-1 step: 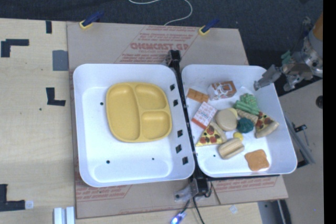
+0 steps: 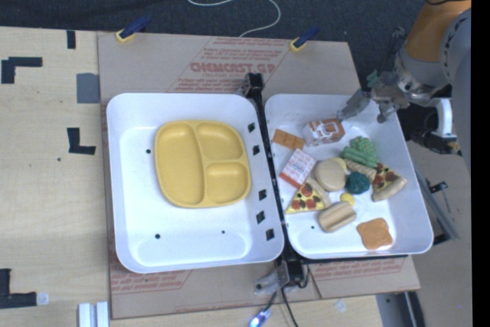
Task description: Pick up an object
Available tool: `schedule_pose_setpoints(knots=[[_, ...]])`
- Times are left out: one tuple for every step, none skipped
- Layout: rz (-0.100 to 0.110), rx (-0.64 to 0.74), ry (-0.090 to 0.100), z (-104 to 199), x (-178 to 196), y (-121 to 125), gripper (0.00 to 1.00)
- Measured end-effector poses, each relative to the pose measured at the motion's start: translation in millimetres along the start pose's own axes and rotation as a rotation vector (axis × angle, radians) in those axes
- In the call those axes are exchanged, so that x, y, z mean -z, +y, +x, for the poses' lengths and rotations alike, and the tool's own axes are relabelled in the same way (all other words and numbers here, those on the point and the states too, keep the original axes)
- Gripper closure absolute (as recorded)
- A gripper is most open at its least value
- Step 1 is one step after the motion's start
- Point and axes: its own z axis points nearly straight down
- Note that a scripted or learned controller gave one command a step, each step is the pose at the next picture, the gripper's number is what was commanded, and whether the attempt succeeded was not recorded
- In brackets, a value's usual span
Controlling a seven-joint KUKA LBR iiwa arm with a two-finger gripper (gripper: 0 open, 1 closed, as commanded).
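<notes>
My gripper point(image 2: 367, 109) hangs over the far right corner of the right bin point(image 2: 413, 241), fingers apart and nothing between them. Just left of it and lower lies a small snack packet point(image 2: 324, 131). Toy food fills the middle of this bin: an orange cracker point(image 2: 288, 139), a red-and-white packet point(image 2: 298, 167), a pale round bun point(image 2: 331, 174), a green leafy piece point(image 2: 361, 151), a dark teal lump point(image 2: 357, 183), two pizza slices point(image 2: 308, 198) point(image 2: 388, 181), a bread roll point(image 2: 337, 216) and an orange toast square point(image 2: 374, 233).
The left bin point(image 2: 130, 241) holds a yellow divided plate point(image 2: 203, 163). Both bins rest on a cardboard sheet point(image 2: 222, 65) held by blue and yellow clamps. A white cable point(image 2: 230, 0) loops across the dark floor behind.
</notes>
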Motion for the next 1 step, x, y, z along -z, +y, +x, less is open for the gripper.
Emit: schedule_pose_setpoints(knots=[[-0.02,-0.001,-0.007,-2.8,-62.5,-37.9,0.0]])
